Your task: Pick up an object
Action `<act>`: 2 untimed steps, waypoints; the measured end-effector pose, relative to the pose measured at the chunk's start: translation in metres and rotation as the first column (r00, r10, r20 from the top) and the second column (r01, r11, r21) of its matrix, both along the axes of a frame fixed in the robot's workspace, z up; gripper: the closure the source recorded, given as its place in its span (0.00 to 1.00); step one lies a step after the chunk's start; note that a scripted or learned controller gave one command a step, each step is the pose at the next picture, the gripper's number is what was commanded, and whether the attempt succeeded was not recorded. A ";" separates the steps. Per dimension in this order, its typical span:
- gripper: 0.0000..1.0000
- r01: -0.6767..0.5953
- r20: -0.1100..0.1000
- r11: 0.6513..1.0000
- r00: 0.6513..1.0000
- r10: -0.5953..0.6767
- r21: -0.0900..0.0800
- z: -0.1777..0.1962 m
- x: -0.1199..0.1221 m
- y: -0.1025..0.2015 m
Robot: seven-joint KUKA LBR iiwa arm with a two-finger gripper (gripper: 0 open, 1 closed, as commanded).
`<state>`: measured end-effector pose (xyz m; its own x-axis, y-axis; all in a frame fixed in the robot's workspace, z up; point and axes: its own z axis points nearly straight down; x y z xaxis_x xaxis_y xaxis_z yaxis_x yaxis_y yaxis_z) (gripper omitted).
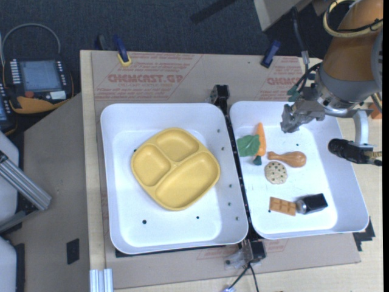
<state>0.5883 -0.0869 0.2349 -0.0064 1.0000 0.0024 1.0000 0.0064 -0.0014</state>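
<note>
A: How does the gripper (290, 125) stand?
B: It hovers above the right bin (346, 221); whether it is released or clenched cannot be told. Nothing shows in it.
A: And the objects?
B: Carrot (261, 137), drumstick (288, 158) and cookie (276, 173) lie just below it. The pick looks not yet done.

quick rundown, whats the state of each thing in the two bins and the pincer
yellow divided plate: flat, upright, in the left bin, nothing in its compartments
toy carrot: lying in the right bin, next to the green leaf piece
drumstick: lying flat
cookie: lying flat
brown wafer: lying flat, next to the black block
pincer: above the right bin's far end, holding nothing
</note>
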 end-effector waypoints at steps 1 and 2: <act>1.00 0.001 -0.002 1.000 1.000 -0.001 0.000 -0.011 -0.018 0.050; 1.00 0.001 -0.003 1.000 1.000 -0.001 0.000 -0.021 -0.030 0.099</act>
